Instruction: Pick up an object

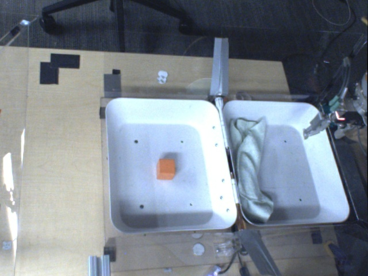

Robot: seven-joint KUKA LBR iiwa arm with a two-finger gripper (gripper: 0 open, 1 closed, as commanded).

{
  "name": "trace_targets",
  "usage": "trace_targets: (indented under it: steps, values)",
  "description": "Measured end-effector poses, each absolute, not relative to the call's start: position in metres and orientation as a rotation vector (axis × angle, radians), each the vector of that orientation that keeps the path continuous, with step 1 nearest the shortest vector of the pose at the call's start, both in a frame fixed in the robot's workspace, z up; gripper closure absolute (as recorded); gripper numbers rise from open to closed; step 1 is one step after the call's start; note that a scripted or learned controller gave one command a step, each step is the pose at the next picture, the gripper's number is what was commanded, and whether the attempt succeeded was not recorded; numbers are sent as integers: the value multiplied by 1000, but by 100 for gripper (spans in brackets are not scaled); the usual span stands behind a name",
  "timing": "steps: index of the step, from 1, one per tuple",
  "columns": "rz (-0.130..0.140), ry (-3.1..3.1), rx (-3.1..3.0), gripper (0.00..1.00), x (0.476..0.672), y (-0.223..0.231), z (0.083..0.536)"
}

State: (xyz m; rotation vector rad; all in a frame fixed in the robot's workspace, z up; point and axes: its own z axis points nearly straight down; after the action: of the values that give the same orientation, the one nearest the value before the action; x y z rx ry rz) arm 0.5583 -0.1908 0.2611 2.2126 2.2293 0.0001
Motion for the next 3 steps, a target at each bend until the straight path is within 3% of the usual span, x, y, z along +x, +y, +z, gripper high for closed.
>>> trace_targets:
  steps: [1, 2, 3]
  values:
    - [-2, 2204, 2240, 0, 588, -167, 211]
    - [2, 2011, 2411, 0, 627, -170, 98]
    - [2, 2020, 2401, 100, 629, -168, 108]
